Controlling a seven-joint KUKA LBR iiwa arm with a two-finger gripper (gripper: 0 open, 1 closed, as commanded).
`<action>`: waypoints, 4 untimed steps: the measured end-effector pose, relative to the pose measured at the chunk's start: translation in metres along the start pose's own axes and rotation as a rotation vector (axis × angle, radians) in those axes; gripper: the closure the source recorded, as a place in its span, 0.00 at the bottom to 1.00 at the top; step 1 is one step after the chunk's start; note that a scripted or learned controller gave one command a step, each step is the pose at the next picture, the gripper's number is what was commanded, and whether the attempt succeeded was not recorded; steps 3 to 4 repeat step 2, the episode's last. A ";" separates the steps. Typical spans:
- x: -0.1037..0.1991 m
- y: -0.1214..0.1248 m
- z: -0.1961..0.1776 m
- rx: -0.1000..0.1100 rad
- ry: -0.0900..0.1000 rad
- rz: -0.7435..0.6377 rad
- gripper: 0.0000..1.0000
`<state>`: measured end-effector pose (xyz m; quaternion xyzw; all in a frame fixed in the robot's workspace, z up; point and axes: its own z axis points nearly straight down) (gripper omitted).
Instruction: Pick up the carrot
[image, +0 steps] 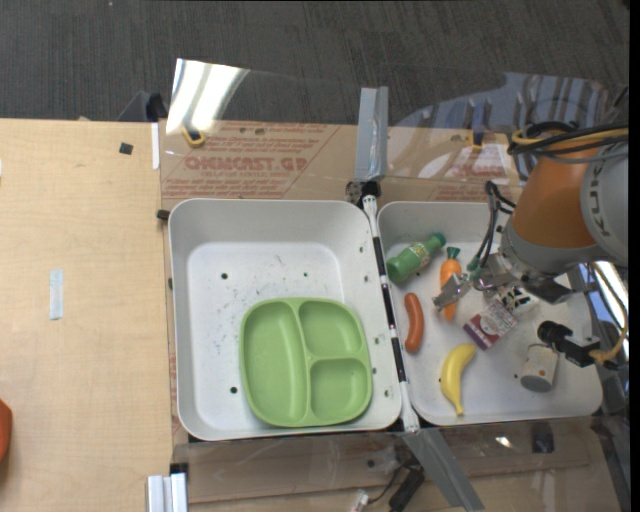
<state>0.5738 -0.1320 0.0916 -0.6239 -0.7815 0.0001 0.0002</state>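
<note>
Small orange carrot with a green top (451, 276) lies on the floor of the right-hand shallow white bin (560, 402), upper-middle area, just right of the green plastic bottle (412, 257) and above-right of the red-orange sausage-shaped toy (413, 322). Grey arm with orange band reaches in from the right; its two-finger gripper (452, 292) is down low right at the carrot, metal fingertips seem to overlap the carrot's lower end. Jaws: cannot tell how far apart they are or whether anything sits between them, too small and cluttered there. Carrot looks to be resting on the bin floor, not lifted. So judged progress: approach about done, grasp unconfirmed, lift not yet done. Other stuff in the right bin: yellow banana (457, 373) near the front, small purple-and-white packet (489, 325) beside the wrist, pale cylindrical cup-like thing (538, 369) at far right. Left-hand white bin (200, 250) holds a light green three-compartment plastic tray (305, 362), well apart from the action.
</note>
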 end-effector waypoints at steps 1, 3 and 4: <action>-0.001 0.000 -0.009 -0.002 -0.001 0.003 1.00; 0.052 0.056 -0.130 0.001 -0.002 0.107 1.00; 0.052 0.056 -0.130 0.001 -0.002 0.107 1.00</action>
